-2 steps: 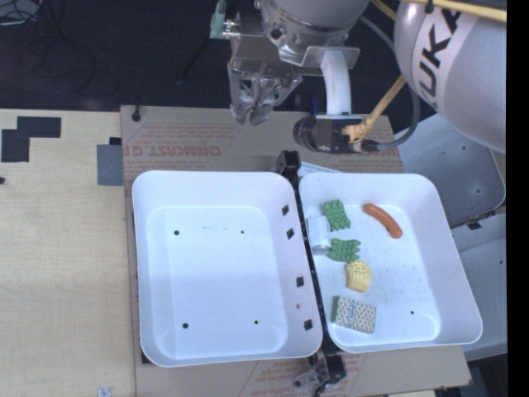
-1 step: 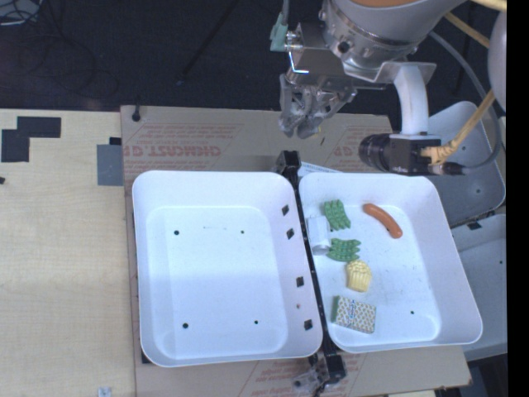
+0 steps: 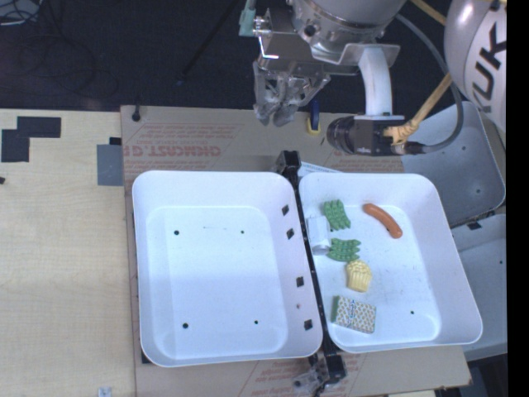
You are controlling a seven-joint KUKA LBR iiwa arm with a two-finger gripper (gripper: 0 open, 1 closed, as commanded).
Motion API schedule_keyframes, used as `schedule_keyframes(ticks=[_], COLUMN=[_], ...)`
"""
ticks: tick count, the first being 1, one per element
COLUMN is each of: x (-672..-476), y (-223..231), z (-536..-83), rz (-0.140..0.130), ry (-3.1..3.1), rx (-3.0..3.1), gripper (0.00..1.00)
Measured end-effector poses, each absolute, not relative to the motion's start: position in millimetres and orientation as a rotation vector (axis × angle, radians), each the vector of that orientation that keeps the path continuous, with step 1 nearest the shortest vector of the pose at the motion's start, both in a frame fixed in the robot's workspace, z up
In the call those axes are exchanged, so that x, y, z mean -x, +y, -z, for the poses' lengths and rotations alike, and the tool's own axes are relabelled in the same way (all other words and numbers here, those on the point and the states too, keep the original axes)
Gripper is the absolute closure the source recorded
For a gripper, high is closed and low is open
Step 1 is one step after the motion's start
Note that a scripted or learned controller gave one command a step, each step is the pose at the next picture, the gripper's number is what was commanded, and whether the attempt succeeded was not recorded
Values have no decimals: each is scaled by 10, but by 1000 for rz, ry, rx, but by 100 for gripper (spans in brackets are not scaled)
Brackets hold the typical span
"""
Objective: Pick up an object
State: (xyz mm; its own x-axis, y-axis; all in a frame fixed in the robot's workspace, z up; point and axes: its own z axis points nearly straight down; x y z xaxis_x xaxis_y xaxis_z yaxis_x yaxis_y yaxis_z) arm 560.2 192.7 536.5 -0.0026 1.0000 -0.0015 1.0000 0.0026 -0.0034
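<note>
Sausage near right bin far edge, unobstructed.

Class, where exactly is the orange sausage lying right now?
The orange sausage lies in the right bin, toward its far edge, to the right of the upper green piece.

An orange sausage lies flat and slantwise in the right bin's far part.
</note>
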Motion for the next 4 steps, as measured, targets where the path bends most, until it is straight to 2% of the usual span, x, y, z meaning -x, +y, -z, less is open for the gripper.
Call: schedule_keyframes(ticks=[1, 2, 3, 4], x=[-5691, -5377, -5398, -5670], y=[2191, 1374, 1399, 1962], z=[-3923, -3671, -3783, -3807], rz=[-27, -14, -10, -2], ry=[-2219, -2212, -2217, -2226], rx=[2212, 2224, 2221, 2215], gripper=[100, 100, 100, 100])
